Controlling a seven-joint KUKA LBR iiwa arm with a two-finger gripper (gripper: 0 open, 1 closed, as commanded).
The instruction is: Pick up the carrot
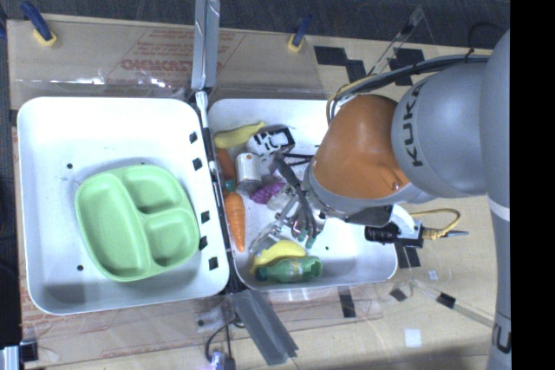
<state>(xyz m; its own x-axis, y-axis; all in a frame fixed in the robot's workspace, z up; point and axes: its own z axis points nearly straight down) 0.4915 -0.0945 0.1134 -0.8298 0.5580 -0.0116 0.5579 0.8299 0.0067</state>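
Here, the grey arm's two-finger gripper (pixel 293 219) hangs low in the right-hand shallow white bin (pixel 375 266), its jaws' state impossible to tell amid clutter. The slim orange carrot (pixel 234 219) lies along the bin's left wall, at nine o'clock from the gripper, apart from it. A clean pick likely calls for shifting toward nine o'clock, clear of the yellow-and-green plastic piece (pixel 286 262) at six

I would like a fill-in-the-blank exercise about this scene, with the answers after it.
1. The carrot lies in the ___ bin.
2. The divided tray in the left bin has the colour ___.
3. The carrot lies beside the bin wall nearest the ___ bin.
4. The arm carries an ___ band.

Answers: right; green; left; orange
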